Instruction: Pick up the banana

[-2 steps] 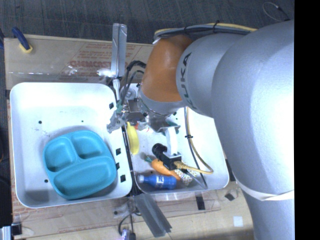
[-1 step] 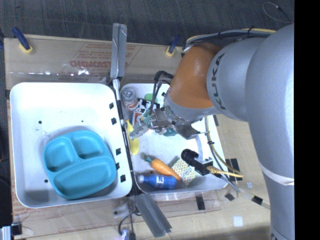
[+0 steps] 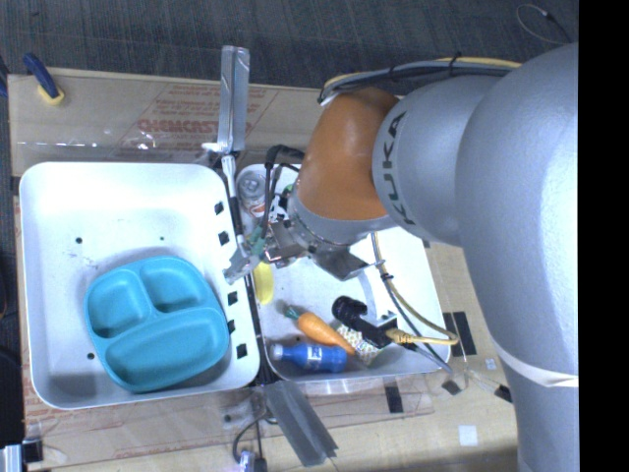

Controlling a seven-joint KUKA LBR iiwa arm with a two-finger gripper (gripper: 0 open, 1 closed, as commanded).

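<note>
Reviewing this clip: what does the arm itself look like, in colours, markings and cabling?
The arm has bulky rounded grey links with dark KUKA lettering, and an orange band above the wrist. Yellow and black cables run along it. The end effector is metallic grey.

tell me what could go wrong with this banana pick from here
The banana lies tight against the right bin's left wall, so the gripper may catch the wall or slip off. The carrot and blue bottle lie just beyond it and could get knocked.
</note>
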